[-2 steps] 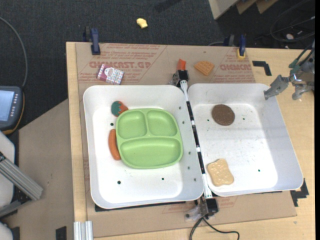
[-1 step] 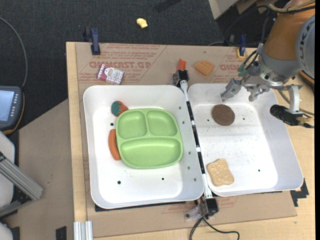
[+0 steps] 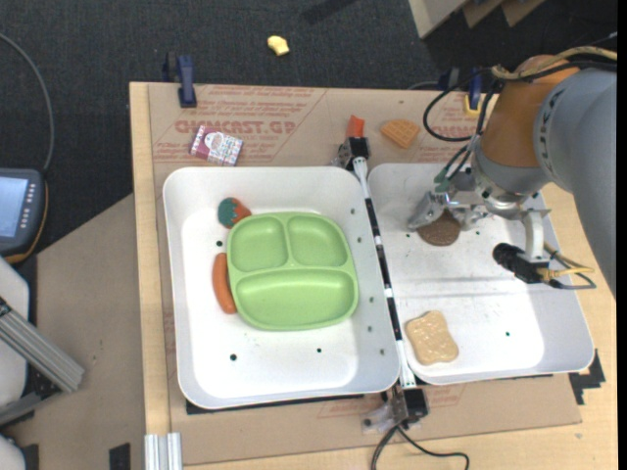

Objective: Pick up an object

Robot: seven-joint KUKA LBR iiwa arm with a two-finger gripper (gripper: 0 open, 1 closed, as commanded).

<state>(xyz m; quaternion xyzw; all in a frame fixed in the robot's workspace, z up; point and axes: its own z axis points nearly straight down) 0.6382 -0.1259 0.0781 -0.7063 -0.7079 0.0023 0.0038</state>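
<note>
In the right bin [image 3: 549, 355] a brown round cookie-like disc [image 3: 441, 232] lies near the back, with my gripper [image 3: 438, 212] right over its far edge, touching or nearly so. A tan cracker-shaped piece [image 3: 432, 339] lies at the bin's front left corner. The left bin [image 3: 196, 360] bears a green divided plate [image 3: 291, 268]. An orange sausage-shaped toy [image 3: 223, 283] lies along the plate's left side, and a small green and orange toy [image 3: 233, 211] sits at its back left corner.
On the cardboard behind the bins lie a tan biscuit [image 3: 399, 132], a small orange piece [image 3: 355, 124] and a pink patterned packet [image 3: 216, 145]. A blue clamp [image 3: 183, 78] holds the board's back left edge. A yellow bit [image 3: 279, 44] lies on the dark floor.
</note>
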